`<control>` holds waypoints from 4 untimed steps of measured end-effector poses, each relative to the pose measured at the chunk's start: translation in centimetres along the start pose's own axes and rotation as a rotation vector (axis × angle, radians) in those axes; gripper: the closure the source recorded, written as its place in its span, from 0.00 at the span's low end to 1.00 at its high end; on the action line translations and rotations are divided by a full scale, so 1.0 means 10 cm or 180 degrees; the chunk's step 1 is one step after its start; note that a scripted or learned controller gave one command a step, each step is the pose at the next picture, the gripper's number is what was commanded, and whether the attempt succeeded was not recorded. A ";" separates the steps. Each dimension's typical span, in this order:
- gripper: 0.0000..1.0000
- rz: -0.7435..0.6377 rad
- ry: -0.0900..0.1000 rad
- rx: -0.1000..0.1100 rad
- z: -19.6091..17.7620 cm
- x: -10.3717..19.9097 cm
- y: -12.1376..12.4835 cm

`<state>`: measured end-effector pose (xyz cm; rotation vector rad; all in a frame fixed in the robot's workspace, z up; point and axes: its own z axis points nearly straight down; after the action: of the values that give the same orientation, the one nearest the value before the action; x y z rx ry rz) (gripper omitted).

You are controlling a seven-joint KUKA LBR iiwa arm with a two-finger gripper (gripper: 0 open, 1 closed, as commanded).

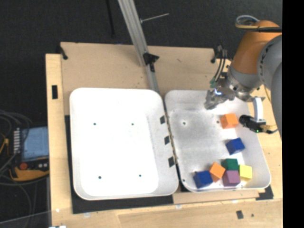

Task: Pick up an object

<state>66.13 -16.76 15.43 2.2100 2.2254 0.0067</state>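
Note:
My gripper (212,101) hangs over the far part of the right bin (199,132), pointing down and left. Nothing shows between its tips. An orange cube (229,120) lies just to its right and nearer the camera. A blue cube (234,146) sits lower in the same bin. Along the bin's near edge cluster a blue cube (203,179), an orange cube (217,171), a green cube (231,164), a purple cube (231,177) and a yellow cube (245,172).
The left bin (116,141) stands beside the right one, joined by dark clips (167,140). A slanted metal pole (137,37) rises behind the bins. Cables and a blue box (33,144) lie off the bench at the left.

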 end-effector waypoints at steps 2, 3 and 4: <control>1.00 -0.0003 0.0000 0.0005 -0.95 -0.10 0.07; 1.00 0.0007 -0.0001 0.0024 -0.90 0.45 -0.12; 1.00 -0.0002 0.0008 0.0018 -0.98 1.02 -0.19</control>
<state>64.11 -6.53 25.20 2.2134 2.2301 0.0032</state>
